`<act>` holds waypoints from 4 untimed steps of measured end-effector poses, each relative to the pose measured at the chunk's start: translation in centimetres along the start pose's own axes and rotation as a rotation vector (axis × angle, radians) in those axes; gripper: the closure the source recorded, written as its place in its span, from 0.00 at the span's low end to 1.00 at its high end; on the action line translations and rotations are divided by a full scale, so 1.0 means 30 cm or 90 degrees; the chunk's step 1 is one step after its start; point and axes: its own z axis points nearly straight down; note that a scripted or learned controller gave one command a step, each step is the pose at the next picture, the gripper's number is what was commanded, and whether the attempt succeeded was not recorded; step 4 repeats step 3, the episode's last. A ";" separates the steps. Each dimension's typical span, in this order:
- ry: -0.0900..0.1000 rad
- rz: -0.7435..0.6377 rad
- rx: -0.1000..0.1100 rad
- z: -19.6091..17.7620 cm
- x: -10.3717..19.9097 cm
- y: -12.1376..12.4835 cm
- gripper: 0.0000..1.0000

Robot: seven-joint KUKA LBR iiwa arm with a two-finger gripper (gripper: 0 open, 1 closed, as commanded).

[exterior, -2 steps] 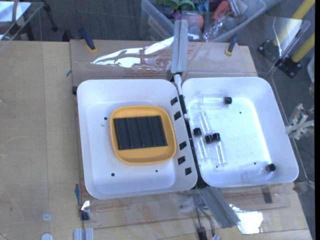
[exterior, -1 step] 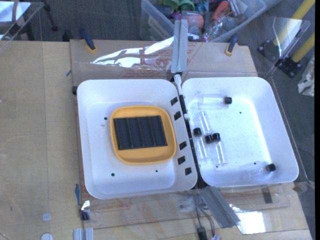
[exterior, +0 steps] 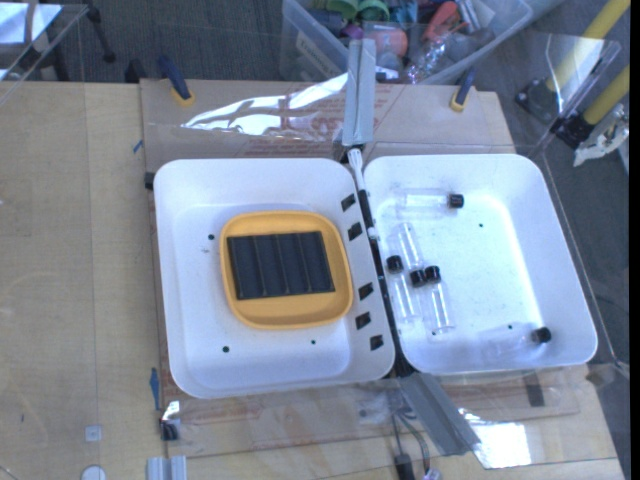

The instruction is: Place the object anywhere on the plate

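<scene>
Two shallow white bins sit side by side on the table: the left bin (exterior: 190, 358) and the right bin (exterior: 560, 298). One yellow plate (exterior: 285, 313) lies in the left bin, and one dark ribbed slab (exterior: 280, 265) rests on it.

Clear vials with black caps lie in the right bin; five black caps can be counted: one near the top (exterior: 455, 201), three close together near the middle (exterior: 394, 264) (exterior: 417, 277) (exterior: 433, 274), and one at the lower right (exterior: 541, 335). The glass bodies are hard to tell apart.

Five small black tabs (exterior: 358, 261) run along the divider between the bins.

Beyond the bins stands one clear tub (exterior: 300, 8) of mixed coloured items, too jumbled to count.
</scene>
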 end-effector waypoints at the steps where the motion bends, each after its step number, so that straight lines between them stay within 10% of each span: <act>1: -0.006 0.004 0.004 -0.041 -0.005 -0.003 1.00; 2: 0.001 -0.067 -0.002 0.687 0.009 0.008 1.00; 4: 0.002 -0.120 -0.003 0.598 0.097 0.118 1.00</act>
